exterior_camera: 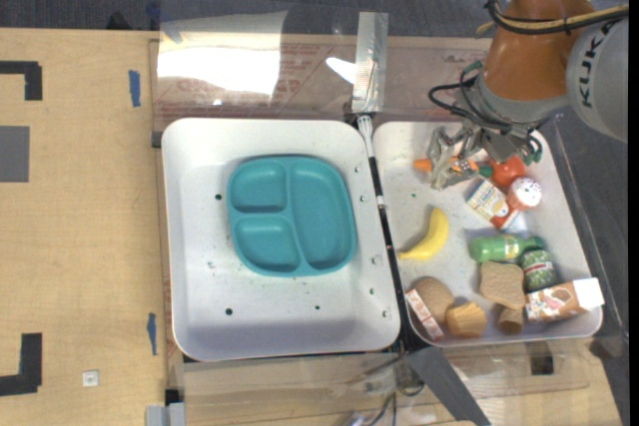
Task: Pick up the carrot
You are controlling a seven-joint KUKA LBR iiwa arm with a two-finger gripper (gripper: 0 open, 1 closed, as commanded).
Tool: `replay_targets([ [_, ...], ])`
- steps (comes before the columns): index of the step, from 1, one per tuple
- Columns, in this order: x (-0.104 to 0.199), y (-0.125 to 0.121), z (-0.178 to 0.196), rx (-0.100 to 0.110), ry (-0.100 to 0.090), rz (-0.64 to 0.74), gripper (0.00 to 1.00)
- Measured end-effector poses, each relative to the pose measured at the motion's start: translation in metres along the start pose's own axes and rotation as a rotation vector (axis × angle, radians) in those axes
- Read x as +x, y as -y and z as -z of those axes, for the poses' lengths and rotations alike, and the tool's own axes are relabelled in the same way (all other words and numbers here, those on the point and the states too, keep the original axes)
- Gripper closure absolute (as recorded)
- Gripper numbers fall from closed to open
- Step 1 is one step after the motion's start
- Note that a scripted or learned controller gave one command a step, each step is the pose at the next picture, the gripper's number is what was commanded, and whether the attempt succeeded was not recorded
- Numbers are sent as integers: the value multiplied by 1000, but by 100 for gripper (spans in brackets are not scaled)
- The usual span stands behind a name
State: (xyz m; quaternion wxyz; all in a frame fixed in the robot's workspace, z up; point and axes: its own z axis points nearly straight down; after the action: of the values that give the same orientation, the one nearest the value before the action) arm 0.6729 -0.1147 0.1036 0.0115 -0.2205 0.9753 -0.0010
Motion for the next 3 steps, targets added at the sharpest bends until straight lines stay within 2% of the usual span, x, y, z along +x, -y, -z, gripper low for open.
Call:
replay_targets([
  [1,37,-15,35,-4,-16,-194,100],
  [2,59,-49,15,-3,-21,-444,100],
  [3,48,-42,190,3,-5,-140,100],
])
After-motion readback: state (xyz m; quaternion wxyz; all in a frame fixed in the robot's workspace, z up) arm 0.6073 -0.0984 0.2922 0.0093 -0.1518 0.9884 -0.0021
